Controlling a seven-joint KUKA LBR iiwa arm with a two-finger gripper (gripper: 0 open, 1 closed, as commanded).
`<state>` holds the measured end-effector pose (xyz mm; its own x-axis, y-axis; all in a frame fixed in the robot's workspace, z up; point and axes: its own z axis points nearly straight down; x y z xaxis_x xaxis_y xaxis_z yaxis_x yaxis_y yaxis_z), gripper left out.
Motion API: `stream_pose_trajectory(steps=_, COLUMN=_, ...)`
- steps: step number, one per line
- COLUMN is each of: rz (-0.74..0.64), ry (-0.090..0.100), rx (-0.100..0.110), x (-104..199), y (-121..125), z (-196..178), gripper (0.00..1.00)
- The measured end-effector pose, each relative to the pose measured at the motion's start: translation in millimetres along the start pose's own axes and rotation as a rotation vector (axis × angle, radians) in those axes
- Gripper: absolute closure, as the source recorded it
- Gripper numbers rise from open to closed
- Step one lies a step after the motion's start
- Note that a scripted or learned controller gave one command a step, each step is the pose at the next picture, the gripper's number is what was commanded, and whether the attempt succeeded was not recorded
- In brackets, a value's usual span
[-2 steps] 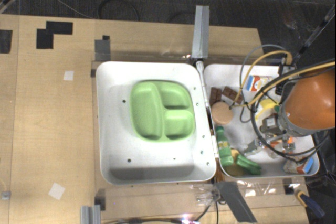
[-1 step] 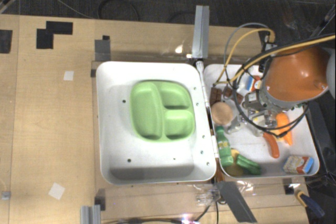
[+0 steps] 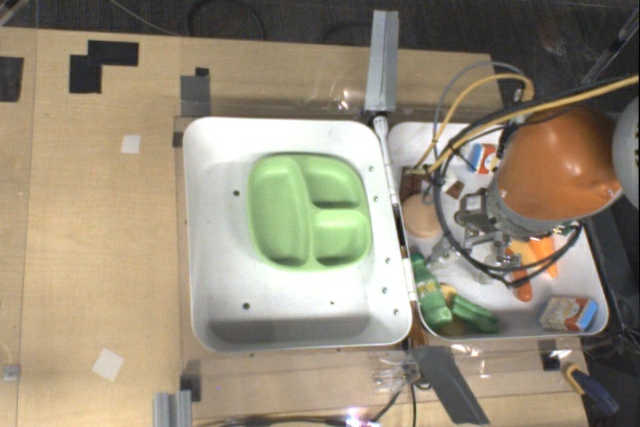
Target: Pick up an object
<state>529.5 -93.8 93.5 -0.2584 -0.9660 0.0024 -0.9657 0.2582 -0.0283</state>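
- Two white bins side by side on the wooden worktop (image 3: pixel 90 245).
- Left bin (image 3: pixel 215 315) holding a green divided tray (image 3: pixel 305 210), lying flat near its middle.
- Right bin (image 3: pixel 590 320) crowded with small objects: green items (image 3: pixel 455 310) at the near-left corner, an orange piece (image 3: pixel 535 265), a small box (image 3: pixel 572 313) near the right corner.
- Arm's orange band (image 3: pixel 555 165) hanging over the right bin, cables looping around it.
- Gripper (image 3: pixel 490 235) down among the clutter, mostly hidden beneath the wrist; state of it impossible to tell.
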Motion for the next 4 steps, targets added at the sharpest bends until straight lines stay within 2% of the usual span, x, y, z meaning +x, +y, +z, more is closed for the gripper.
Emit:
stream_pose_trajectory(steps=1, rz=0.043, ry=-0.002, rx=-0.014, x=83, y=-94, z=-43, gripper=0.00)
stream_pose_trajectory(steps=2, rz=0.061, ry=-0.004, rx=-0.016, x=108, y=-27, z=5, gripper=0.00)
stream_pose_trajectory(steps=3, rz=0.059, ry=-0.012, rx=-0.003, x=103, y=-31, z=-9, gripper=1.00)
stream_pose_trajectory(steps=4, rz=0.060, ry=-0.012, rx=-0.004, x=104, y=-31, z=-9, gripper=0.00)
